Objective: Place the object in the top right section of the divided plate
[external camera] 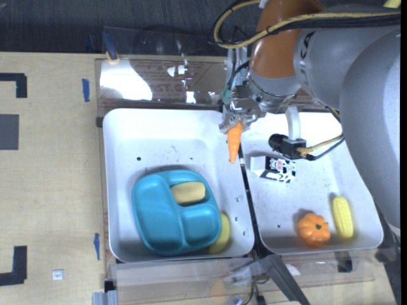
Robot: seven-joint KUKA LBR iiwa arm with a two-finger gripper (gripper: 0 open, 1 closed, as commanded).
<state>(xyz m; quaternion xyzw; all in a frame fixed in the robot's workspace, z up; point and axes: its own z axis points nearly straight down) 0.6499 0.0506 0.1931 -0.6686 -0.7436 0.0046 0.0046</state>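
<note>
Hand (236, 121) up over the seam between the two bins, clamped on the thick top end of a toy carrot (234, 141), tip dangling straight down. Looks light and stiff, a smooth plastic cone by the shine, so likely slippery; tapered too, which means a pinch lower down could squirt it out. Best hold judged to be right where it is now, at the fat end near the crown. No sign of fragility; a short drop should do no harm.

Down and to the left of the hand, inside the left bin (127, 132): blue divided plate (170, 213), with a pale yellow piece (189, 192) already sitting in its upper right section. Tight fit there for the carrot, probably needs to land beside or across that piece. Round yellow thing (220, 234) tucked against the plate's lower right edge, outside it, touching or nearly so.

Right bin (356, 170), below and right of the hand: small orange pumpkin (314, 228), corn cob (343, 216) just beside it, and a little black-and-white item (278, 168) close under the hand.
</note>
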